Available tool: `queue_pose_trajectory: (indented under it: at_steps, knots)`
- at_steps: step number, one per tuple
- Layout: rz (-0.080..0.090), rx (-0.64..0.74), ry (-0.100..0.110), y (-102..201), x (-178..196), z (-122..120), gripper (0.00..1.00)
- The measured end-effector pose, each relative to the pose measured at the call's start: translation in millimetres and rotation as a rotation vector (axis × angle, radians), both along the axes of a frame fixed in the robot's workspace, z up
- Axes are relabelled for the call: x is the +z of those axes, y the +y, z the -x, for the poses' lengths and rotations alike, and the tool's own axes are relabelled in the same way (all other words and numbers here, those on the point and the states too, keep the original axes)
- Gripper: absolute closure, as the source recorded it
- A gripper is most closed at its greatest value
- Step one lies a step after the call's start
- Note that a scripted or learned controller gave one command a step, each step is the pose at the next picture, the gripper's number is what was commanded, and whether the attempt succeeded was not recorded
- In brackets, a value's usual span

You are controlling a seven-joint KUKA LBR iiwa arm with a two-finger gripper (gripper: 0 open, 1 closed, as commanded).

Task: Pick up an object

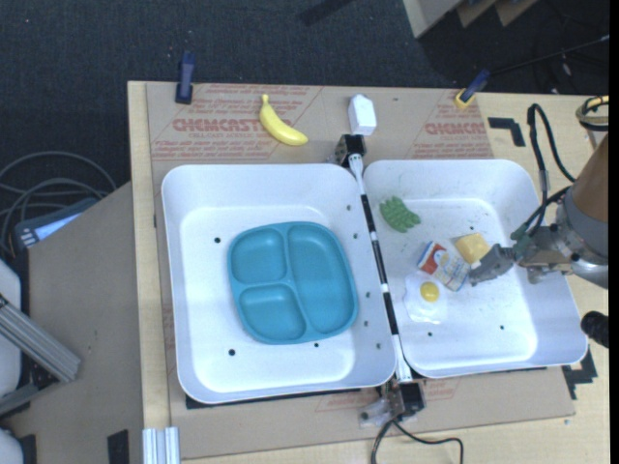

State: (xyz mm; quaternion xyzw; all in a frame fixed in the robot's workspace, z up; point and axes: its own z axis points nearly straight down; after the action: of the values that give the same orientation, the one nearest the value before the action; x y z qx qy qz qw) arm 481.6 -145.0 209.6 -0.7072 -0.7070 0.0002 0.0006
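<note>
In the right bin (503,341) lie a green leafy toy (399,213), a yellow block (472,247), a small red and white packet (432,257), a clear wrapped piece (453,275) and a white fried egg toy (427,297). My gripper (486,264) reaches in from the right, low over the bin, its dark tip right next to the yellow block and the wrapped piece. Nothing shows between its fingers.
The left bin (193,259) holds a blue divided plate (290,281). A yellow banana (280,124) and a white object (363,114) lie on the bench behind the bins. Cables run along the right side of the bench.
</note>
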Motion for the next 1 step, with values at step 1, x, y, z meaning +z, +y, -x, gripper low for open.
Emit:
queue_pose_trajectory:
  at_steps: [1]
  knots:
    - [-0.001,0.001,0.002,52.6,-54.1,-38.7,0.00]
